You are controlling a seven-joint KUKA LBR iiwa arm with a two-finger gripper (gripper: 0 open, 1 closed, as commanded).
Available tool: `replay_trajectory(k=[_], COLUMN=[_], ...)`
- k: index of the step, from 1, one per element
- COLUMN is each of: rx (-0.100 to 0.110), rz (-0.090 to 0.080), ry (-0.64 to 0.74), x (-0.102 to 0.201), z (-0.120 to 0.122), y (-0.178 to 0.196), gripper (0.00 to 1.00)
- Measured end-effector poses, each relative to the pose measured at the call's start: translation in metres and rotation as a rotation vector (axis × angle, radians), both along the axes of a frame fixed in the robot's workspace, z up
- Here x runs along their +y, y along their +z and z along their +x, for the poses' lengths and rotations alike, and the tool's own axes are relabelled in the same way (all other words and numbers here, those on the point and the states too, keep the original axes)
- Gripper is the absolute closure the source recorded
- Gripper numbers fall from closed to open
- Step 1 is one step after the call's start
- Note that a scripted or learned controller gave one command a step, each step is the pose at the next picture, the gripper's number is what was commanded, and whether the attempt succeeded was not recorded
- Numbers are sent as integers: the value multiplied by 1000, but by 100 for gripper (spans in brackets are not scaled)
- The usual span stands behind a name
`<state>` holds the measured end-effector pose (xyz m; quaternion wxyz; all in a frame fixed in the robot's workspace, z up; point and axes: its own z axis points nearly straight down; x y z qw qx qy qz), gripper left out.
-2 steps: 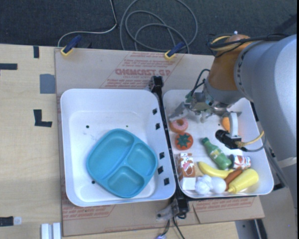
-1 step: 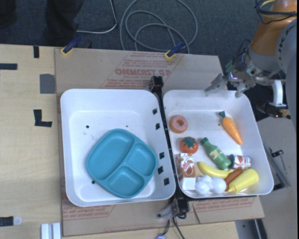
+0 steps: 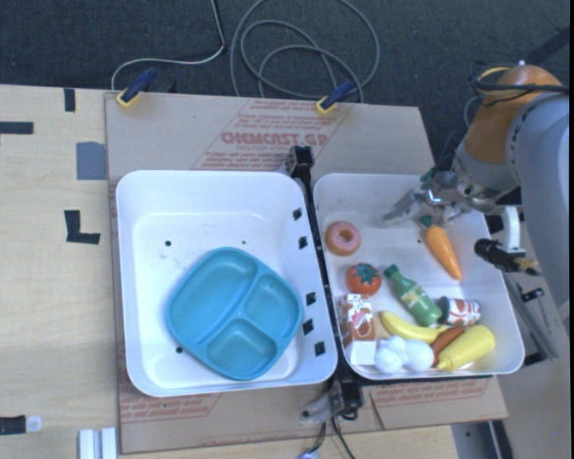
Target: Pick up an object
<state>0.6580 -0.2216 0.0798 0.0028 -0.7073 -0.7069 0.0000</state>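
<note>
My gripper [image 3: 411, 215] hangs over the far part of the right bin [image 3: 364, 185], its grey fingers spread open with nothing between them. An orange carrot [image 3: 443, 250] lies just right of and below the fingertips, close to one finger. A pink donut [image 3: 342, 238] lies to the gripper's left, near the bin's inner wall. Nearer the front lie a red tomato [image 3: 364, 278], a green bottle [image 3: 412, 296], a banana [image 3: 408, 328], a yellow bottle [image 3: 467, 348] and a small red can [image 3: 462, 310].
The left bin [image 3: 134, 208] holds a blue divided plate [image 3: 234, 311]. A small printed box [image 3: 360, 319] and a white lump [image 3: 403, 355] crowd the right bin's front. Cables [image 3: 306, 46] loop on the dark floor behind the bench. The arm [image 3: 517, 142] enters from the right.
</note>
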Motion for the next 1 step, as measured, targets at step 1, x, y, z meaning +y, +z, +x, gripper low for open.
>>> replay_trajectory(k=[1], rx=[-10], rz=[-8], ry=[2], x=[0], z=[-37], y=[8], gripper=[0])
